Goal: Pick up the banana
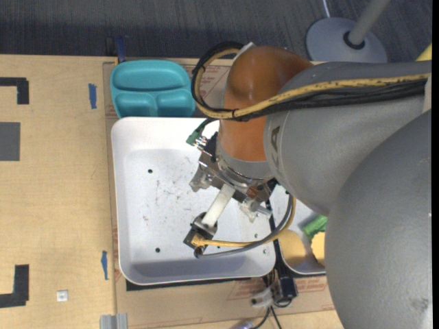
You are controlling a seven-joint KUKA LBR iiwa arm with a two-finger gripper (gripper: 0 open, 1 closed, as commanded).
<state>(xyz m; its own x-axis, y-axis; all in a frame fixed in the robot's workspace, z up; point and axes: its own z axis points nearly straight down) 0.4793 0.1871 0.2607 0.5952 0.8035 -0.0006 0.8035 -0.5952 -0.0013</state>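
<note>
Leftmost, the bench (55, 184) is a tan surface carrying black tape marks (8, 141) and short blue tape strips (92, 96). A teal moulded tray (151, 88) sits on the bench, touching the far rim of the left bin (151, 204). The floor of the left bin is bare white with faint scuffs and a few small dark holes.

The gripper (230, 187) hangs over the right half of the left bin, below the orange band (257, 94) of the wrist. The wrist housing covers most of the gripper from above, so its opening cannot be told, and no object is visible in its grasp.

Only a narrow strip of the right bin (302, 271) is visible beside the arm (370, 170). That strip contains a green object (314, 225), a round tan object (295, 250) and, just beside it, a yellow piece that appears to be the banana (318, 247). The arm largely covers the banana. The banana lies apart from the gripper, in the other bin.
</note>
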